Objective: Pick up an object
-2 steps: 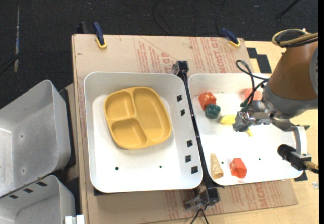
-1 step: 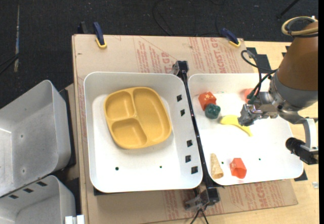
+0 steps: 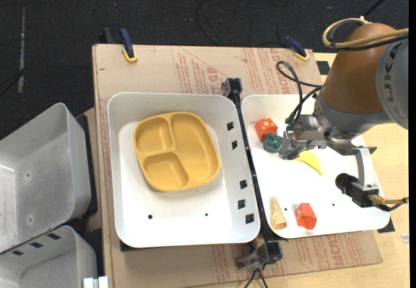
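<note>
In the right bin (image 3: 338, 222) lie an orange-red lump (image 3: 265, 128), a dark green round piece (image 3: 272, 143), a yellow banana-shaped piece (image 3: 311, 162), a tan cone (image 3: 277, 213) and a red block (image 3: 305, 216). My gripper (image 3: 290, 149) hangs low over the bin's upper part, right between the green piece and the yellow piece. The wrist hides its fingertips. The left bin (image 3: 130, 215) holds a yellow divided plate (image 3: 175, 150).
Grey plastic tubs (image 3: 39, 163) stand off the bench to the left. Clamps (image 3: 129, 46) hold the board's far edge. A black divider with clips (image 3: 244, 163) runs between the bins. Open white floor lies in the right bin's lower middle.
</note>
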Action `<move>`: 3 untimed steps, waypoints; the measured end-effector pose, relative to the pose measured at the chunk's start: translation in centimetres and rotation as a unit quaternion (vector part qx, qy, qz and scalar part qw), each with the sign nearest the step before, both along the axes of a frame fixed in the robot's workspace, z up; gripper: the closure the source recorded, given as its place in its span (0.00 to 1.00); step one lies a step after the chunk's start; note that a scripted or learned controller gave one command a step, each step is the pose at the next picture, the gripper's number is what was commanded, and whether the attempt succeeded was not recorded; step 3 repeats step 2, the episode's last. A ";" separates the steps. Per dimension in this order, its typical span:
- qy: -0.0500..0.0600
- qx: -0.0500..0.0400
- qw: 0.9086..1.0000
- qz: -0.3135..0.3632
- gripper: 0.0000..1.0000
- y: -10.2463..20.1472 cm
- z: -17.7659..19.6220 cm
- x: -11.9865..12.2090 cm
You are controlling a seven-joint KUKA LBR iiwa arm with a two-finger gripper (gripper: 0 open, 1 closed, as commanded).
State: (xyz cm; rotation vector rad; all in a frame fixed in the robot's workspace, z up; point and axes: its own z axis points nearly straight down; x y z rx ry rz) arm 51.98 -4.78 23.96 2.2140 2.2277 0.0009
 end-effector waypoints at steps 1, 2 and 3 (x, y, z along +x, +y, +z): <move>0.000 0.000 1.000 0.000 1.00 5.9 0.5 0.4; 0.000 0.000 1.000 0.001 1.00 11.5 0.7 1.0; 0.000 0.000 1.000 0.001 1.00 11.5 0.7 1.0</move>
